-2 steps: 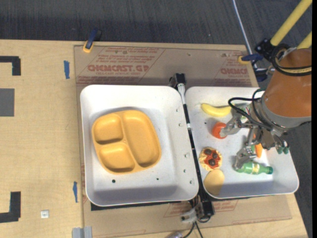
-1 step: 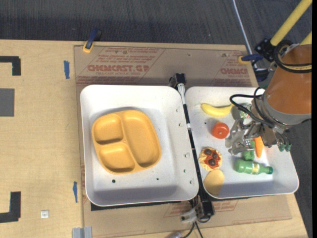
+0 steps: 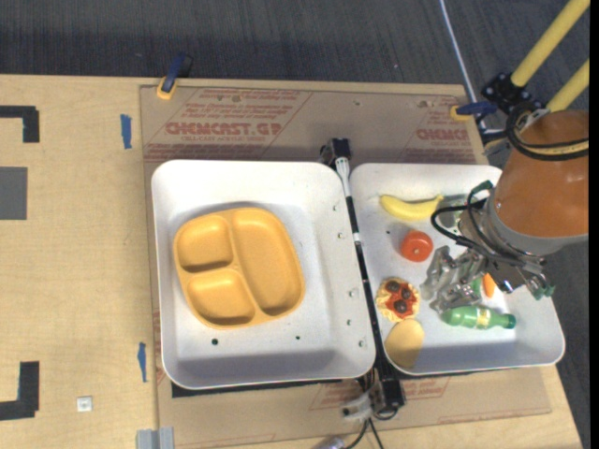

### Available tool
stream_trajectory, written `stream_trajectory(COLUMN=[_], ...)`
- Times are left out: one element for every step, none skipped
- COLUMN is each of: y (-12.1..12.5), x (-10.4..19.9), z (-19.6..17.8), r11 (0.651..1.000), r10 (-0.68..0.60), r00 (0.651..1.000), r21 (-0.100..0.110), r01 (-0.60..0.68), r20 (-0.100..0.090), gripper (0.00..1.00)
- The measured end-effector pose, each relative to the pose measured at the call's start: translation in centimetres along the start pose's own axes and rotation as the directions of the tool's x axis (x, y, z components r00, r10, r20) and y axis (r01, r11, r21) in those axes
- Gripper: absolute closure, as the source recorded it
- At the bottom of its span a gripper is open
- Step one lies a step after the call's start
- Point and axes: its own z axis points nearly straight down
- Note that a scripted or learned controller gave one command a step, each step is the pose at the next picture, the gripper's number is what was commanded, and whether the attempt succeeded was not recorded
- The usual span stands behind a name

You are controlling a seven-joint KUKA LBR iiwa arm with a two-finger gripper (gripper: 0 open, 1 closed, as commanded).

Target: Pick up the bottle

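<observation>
The bottle (image 3: pixel 477 319) is small and green with a yellow band. It lies on its side near the front of the right bin (image 3: pixel 538 349). My gripper (image 3: pixel 448 283) hangs low over that bin, just behind and slightly left of the bottle. It is open, with nothing between its fingers. The grey arm with its orange band (image 3: pixel 550 181) comes in from the right and hides the bin's back right part.
The right bin also holds a banana (image 3: pixel 409 207), a red tomato (image 3: pixel 416 245), a small pizza-like toy (image 3: pixel 399 296), a tan round piece (image 3: pixel 405 340) and a small orange item (image 3: pixel 488 286). The left bin (image 3: pixel 187 354) holds a yellow divided plate (image 3: pixel 239 265).
</observation>
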Motion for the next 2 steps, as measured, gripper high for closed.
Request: stream_trajectory(y=[0.9, 5.2], x=[-0.2, -0.1], z=[0.0, 0.0], r11=[0.822, 0.609], r10=[-0.569, -0.793], r00=[0.822, 0.609], r21=[0.002, -0.001], r01=[0.569, 0.793], r20=[0.003, 0.0], gripper=[1.0, 1.0])
